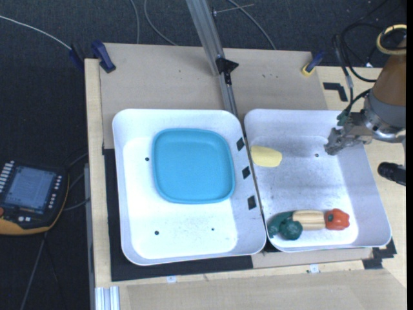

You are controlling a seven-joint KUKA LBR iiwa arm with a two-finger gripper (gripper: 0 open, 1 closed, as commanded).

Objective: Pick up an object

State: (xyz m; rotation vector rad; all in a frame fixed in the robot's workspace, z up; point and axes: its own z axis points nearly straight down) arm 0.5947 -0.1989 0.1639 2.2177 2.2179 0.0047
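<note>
Yellow object [266, 156] is lying by the right bin's [364, 192] left wall; the gripper [337, 142] is hovering near the far right corner — finger state unclear.

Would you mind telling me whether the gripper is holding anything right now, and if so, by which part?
Nothing is held: the gripper hangs over bare floor of the right bin, apart from the yellow piece and the toys along its near edge.

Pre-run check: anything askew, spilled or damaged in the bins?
Nothing stands out. Blue plate lies flat in the left bin; the yellow piece, green piece, tan piece and red piece rest in the right bin.
</note>
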